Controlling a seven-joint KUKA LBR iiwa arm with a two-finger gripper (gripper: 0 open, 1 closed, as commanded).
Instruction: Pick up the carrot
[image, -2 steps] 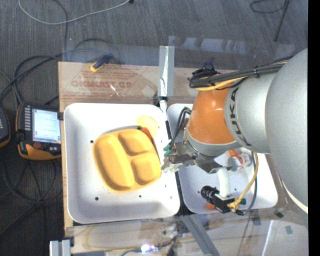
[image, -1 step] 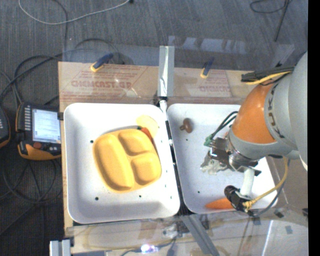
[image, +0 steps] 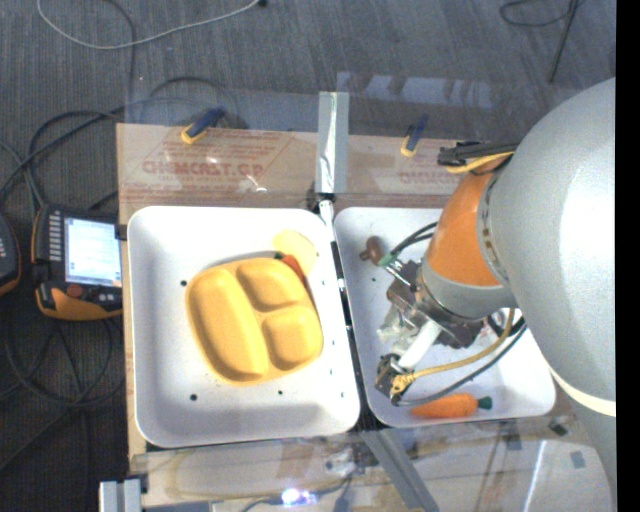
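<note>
Carrot (image: 445, 405) in the right bin (image: 440, 228), just below my tool (image: 402, 335) in the view.
I see it flat along that bin's near wall, green tip pointing right, with the tool hovering close above and nothing visibly in its grasp; I cannot tell whether it is open or closed. A small brown thing (image: 372, 248) sits near the far left corner. The left bin (image: 160, 300) holds a yellow divided tray (image: 258, 318), with a pale yellow piece (image: 295, 243) and a small orange-red piece (image: 292, 265) at its far edge.
</note>
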